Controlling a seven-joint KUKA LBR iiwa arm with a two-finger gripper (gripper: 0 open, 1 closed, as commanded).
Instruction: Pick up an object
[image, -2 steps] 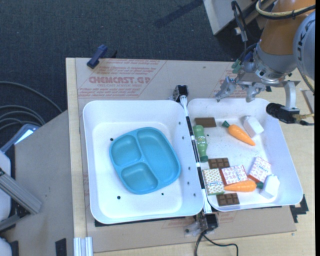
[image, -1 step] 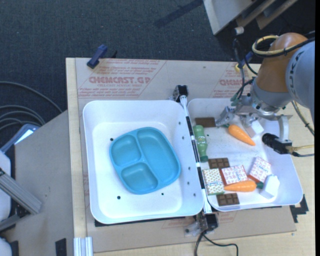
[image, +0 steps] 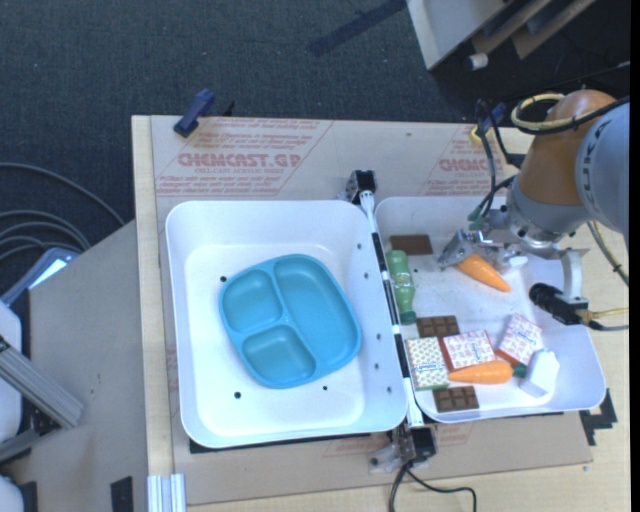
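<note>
tool over a carrot, nothing lifted yet

the arm (image: 570, 150) reached in from the right and hung over the far part of the right bin (image: 590, 385). its tool (image: 480, 248) sat low there, just above or touching a carrot (image: 485, 273) that lay near the bin's far wall. from this slanted view it could not be told how far the tool stood open, nor whether it had any hold on the carrot.

the carrot appeared to rest on the bin floor, so the pick looked unfinished: the approach seemed done, while the closing and the lift were left.

other candidates lay in the same bin. a green bottle (image: 402, 285) lay along the left wall, a brown block (image: 411, 244) beyond it. nearer the front sat a second carrot (image: 481, 374), touching a red-patterned packet (image: 468, 350), with another such packet (image: 519, 340) and a white piece (image: 543, 372) to its right, and two chocolate bars (image: 438, 326) close by.

the left bin (image: 190, 300) held a blue divided plate (image: 288, 320). both bins stood on the tabletop (image: 150, 200).
</note>
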